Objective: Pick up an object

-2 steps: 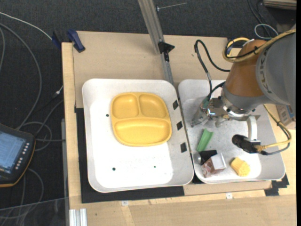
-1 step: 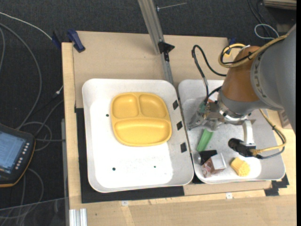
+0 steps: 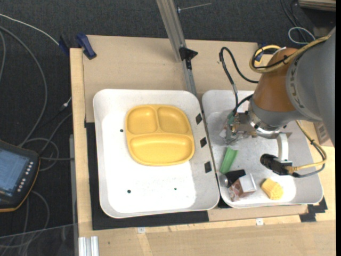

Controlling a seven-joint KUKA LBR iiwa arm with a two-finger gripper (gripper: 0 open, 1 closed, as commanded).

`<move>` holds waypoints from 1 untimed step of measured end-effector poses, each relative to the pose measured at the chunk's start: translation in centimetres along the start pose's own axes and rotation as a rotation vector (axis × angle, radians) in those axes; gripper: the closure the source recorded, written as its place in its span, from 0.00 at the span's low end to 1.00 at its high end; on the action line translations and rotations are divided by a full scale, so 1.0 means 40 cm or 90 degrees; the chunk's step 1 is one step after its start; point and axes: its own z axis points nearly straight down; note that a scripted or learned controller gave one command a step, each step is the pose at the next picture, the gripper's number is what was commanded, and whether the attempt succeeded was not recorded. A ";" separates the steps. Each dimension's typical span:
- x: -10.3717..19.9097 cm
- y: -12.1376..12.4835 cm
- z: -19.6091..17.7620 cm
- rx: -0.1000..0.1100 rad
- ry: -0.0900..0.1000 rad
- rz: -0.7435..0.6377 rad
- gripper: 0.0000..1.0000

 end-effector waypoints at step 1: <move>0.004 0.012 -0.161 -0.006 -0.002 -0.001 1.00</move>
